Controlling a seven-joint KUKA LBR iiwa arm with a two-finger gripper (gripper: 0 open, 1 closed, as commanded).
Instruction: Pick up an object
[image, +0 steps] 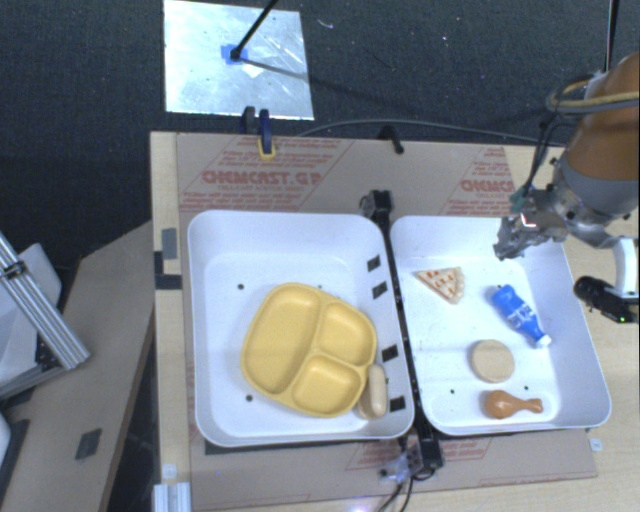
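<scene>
The right bin (575, 330) holds a pizza slice (443, 282), a blue bottle (518, 313), a round tan disc (491, 361) and a brown drumstick (512, 405). My gripper (512, 243) hangs over the bin's far right part, up and to the right of the pizza slice and above the blue bottle. Nothing shows between its fingers. In the left bin (215, 300) lies a yellow divided tray (308, 349), with a small beige bread-like piece (375, 390) at its lower right edge.
A black divider with clips (392, 300) runs between the two bins. The bins rest on a cardboard sheet (300, 175). A clamp (262, 128) stands at the bench's back edge. An aluminium profile (40, 310) lies at the left.
</scene>
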